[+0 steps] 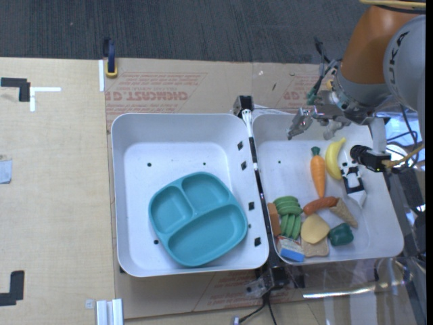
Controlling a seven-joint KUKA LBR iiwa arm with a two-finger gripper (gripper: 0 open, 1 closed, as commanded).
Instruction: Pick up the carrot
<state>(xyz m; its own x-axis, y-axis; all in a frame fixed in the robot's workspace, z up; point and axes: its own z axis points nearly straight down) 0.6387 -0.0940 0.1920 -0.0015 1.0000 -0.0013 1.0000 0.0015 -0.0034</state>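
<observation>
A dark carpeted floor fills the top of the frame, and below it a light wooden bench (pixel 54 202) carries a flattened cardboard sheet (pixel 176 87) with mirrored red print. Two shallow white bins sit side by side on the cardboard. The left bin (pixel 135 141) occupies the centre of the frame and holds a teal divided plate (pixel 197 218) with three compartments, lying in the lower half of the bin. The right bin (pixel 284 154) lies at centre right and holds a group of toy foods. The carrot (pixel 317 172), orange with a green top, lies in the upper middle of the right bin, its green end pointing toward the top of the frame. A yellow banana (pixel 335 158) lies just beside it on the right. Below the carrot, an orange sausage-shaped piece (pixel 320 205) lies at a slant, with green pea pods (pixel 289 214) to its left, a yellow round piece (pixel 314 229) beneath it and a dark green pepper (pixel 340 234) at lower right. A blue and white item (pixel 291 252) rests at the lower edge of the bin. The arm (pixel 385 46), grey with an orange band, enters from the upper right corner. The gripper (pixel 306 122) hangs over the upper edge of the right bin, above and slightly left of the carrot and apart from it. Whether the claw is released or clenched cannot be told from this view; nothing is seen between its tips. A yellow and blue clamp (pixel 109 59) stands at the upper left edge of the cardboard.
</observation>
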